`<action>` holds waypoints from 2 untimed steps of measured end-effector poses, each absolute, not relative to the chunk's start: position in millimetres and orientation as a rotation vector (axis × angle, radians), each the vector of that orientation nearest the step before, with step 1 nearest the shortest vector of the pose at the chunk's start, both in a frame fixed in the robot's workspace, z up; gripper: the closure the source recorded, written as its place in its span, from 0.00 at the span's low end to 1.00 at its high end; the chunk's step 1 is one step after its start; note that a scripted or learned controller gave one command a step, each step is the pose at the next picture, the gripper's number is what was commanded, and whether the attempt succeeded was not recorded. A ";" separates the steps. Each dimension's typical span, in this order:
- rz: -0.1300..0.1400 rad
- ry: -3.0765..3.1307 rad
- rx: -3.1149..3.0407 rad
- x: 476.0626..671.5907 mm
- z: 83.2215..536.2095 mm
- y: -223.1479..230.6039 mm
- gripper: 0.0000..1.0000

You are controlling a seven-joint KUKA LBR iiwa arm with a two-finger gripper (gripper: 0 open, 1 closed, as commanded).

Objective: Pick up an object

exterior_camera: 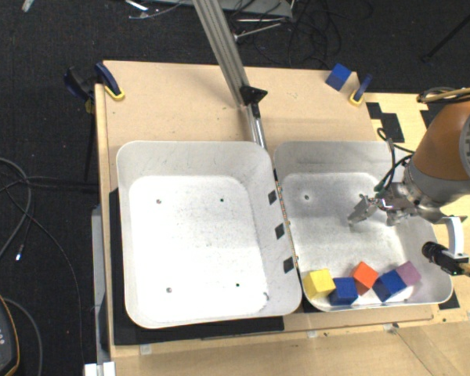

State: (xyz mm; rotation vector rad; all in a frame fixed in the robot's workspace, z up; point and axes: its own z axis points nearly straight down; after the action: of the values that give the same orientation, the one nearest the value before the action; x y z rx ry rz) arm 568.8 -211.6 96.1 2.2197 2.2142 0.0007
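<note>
Along right bin's near wall: yellow, blue, orange, purple blocks.

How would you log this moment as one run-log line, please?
tool: above right bin | blocks: near edge | grasp: none

Five small blocks lie clustered along the lower edge of the right bin, in the lower right of the frame. Leftmost is a yellow cube, with a blue cube touching it on its right. An orange cube sits just above and right of that one, tilted. Next comes a larger blue block, and a pale purple block rests against its upper right side.
</note>
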 end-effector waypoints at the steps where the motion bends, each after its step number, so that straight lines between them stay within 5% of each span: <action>1: -0.001 2.224 2.226 495.7 95.4 -155.6 0.00; 2: 0.003 2.228 2.215 490.2 95.7 -101.5 0.00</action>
State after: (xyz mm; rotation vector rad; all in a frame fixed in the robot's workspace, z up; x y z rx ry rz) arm 490.2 -101.5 95.7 2.2147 2.2277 0.0029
